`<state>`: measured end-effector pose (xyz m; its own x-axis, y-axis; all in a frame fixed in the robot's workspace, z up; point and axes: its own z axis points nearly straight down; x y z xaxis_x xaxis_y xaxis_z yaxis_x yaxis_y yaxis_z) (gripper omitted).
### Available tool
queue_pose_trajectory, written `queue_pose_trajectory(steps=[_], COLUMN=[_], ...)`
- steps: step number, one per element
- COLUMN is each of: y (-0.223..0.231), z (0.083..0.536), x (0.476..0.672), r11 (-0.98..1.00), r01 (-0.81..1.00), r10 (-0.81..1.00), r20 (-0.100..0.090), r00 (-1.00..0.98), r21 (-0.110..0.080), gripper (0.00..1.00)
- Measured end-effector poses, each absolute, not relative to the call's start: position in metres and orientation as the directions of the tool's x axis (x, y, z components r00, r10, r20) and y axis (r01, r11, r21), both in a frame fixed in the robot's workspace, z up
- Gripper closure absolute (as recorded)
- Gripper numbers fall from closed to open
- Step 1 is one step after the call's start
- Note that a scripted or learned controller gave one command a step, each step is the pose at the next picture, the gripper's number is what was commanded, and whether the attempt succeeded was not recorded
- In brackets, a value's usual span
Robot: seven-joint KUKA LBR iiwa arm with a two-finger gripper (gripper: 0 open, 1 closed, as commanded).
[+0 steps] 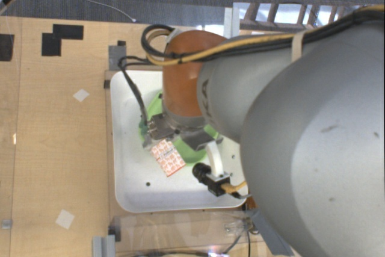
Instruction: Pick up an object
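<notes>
The grey arm with its orange band [183, 72] reaches down into the white bin [129, 189] and covers most of it. Under the wrist lies a green object [192, 150], partly hidden, with another bit of green showing at the wrist's left side. A small red-and-white patterned packet [168, 157] lies on the bin floor just below the wrist, touching the green object. The gripper [174, 138] is down among these things, with its tip hidden by the wrist housing.
A black cable [133, 90] loops from the wrist over the bin's left part. A black connector with a yellow cable [212, 180] hangs near the bin's front. Light wooden bench with black marks lies to the left.
</notes>
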<state>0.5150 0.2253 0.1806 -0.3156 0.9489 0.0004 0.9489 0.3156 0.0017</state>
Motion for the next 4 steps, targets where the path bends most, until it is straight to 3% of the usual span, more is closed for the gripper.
queue_pose_trajectory(steps=[1,2,3,4], y=[0.22,0.229,0.235,0.235], z=[0.184,0.181,0.178,0.175], x=[0.499,0.502,0.486,0.487], r11=[0.135,-0.354,-0.759,-0.979], r01=[0.991,0.935,0.651,0.202], r10=[0.991,0.935,0.651,0.202], r20=[0.0,0.0,-0.001,0.001], r00=[-0.135,0.354,0.759,0.979], r21=[0.0,0.0,-0.001,-0.003], gripper=[1.0,1.0,1.0,1.0])
